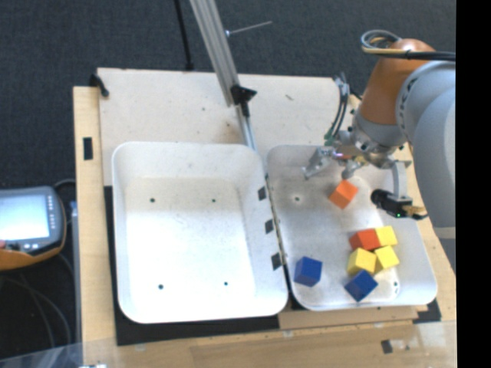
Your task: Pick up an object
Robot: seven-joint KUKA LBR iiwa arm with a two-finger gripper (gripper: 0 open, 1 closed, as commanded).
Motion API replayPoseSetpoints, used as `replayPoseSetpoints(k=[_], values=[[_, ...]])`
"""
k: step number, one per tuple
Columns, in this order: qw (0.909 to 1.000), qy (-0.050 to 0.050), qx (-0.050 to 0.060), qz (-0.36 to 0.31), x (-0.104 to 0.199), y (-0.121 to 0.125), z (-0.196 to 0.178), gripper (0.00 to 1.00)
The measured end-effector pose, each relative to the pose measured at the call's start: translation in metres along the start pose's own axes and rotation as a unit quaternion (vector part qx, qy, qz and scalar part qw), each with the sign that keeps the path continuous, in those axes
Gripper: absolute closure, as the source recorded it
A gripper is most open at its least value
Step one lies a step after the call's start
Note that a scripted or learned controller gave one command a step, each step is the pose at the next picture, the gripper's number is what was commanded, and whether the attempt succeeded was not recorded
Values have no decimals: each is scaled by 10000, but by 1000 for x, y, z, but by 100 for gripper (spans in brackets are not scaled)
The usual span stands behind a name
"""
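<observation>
Six blocks are left scattered in the right bin.
Claw is seen spread, nothing pinched, beside the orange block, probably lined up for it.

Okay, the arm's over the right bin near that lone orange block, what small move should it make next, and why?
Probably lower the pincer a little toward the lone orange cube. That cube sits just below it in the view, apart from the clustered orange, yellow and blue blocks, so it looks easiest to grasp.

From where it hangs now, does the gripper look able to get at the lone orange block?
Probably yes. The gripper hangs just above the orange block, which lies apart from the other blocks, with nothing between them.
</observation>
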State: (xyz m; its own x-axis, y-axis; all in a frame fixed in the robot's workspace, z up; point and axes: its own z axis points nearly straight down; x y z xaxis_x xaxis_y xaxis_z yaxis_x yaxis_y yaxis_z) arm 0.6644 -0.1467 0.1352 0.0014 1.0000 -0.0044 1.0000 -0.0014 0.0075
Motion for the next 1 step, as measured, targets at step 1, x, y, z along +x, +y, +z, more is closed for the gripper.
replayPoseSetpoints(k=[1], values=[[10000,9,10,-1,-16,-38,-60,0]])
